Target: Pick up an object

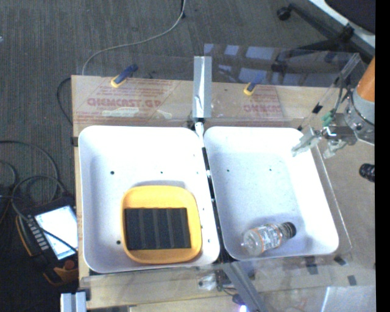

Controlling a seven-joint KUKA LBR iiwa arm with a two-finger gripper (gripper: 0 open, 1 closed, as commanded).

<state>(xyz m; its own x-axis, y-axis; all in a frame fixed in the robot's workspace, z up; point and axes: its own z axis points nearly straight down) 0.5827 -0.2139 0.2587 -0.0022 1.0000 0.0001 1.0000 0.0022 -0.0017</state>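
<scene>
- Nearest edge of the bench [152, 281]: wood strip under the bins, with some metal framing and bits of tape down by the bottom right.
- Off to the left on the floor there's a tablet-looking device [53, 231] with a lit screen in an orange-edged case, black cables [24, 183] looping around it.
- Left bin [97, 152]: holds a yellow tray [161, 225] with a dark ribbed panel in its middle, sitting flat in the near half, closer to the divider side.
- Right bin [268, 164]: a clear plastic bottle [268, 237] with a dark cap lies on its side in the near part, cap pointing to the right and a bit away. Nothing else is touching it.
- The two bins sit side by side, touching along a dark seam in the middle.
- The gripper [311, 141] hangs over the far right corner of the right bin, well apart from the bottle. Too small and blurry to call whether the fingers are apart or together, so I can't tell. Nothing visibly between them.
- The arm [365, 103] comes in from the right, orange band showing at the edge.
- Behind the bins: a clear sheet over brown board with red lettering, two yellow-and-blue clamps [124, 75], and a metal post [202, 88] standing upright between the bins.
- Farthest back is grey carpet [61, 36], a thin white cable [140, 42], and chair legs [317, 18] at top right.
</scene>
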